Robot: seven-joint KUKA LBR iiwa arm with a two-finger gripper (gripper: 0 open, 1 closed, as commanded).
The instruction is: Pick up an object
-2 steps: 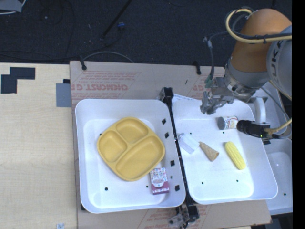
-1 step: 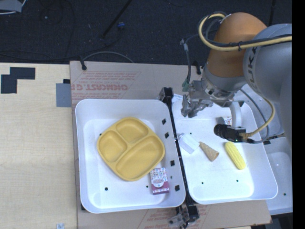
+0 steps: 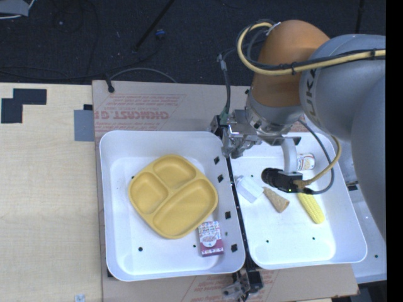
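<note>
End effector (image 3: 236, 145) over the bin divider, finger state unclear, corn cob (image 3: 312, 207) lower right, well apart

bench: cardboard sheet (image 3: 157, 109) under two bins | left bin (image 3: 119, 162) | right bin (image 3: 343, 247) | floor: dark, cables (image 3: 151, 33) | far left: wood top (image 3: 44, 200) with black marks, possibly tape (image 3: 22, 102)
</note>
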